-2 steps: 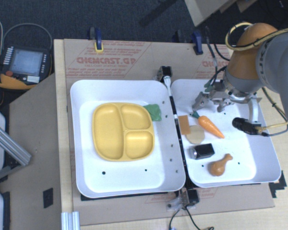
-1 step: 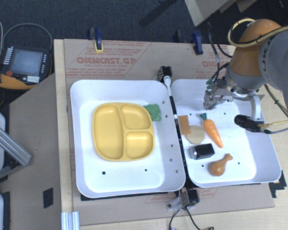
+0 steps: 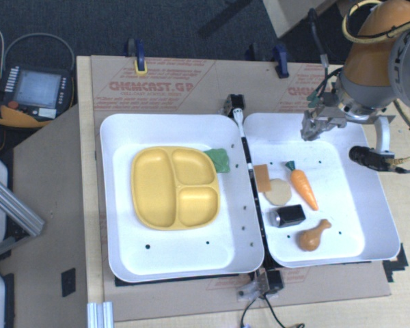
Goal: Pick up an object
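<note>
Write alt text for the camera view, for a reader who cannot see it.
A grey and orange robot arm holds its gripper over the far end of the right white bin, which holds a toy carrot, a toy drumstick, a black block, a beige disc and a brown block. The left bin holds a yellow divided plate and a green piece.

The plate (image 3: 175, 186) lies in the left bin (image 3: 116, 183); the carrot (image 3: 303, 188) lies in the right bin (image 3: 369, 203).
</note>
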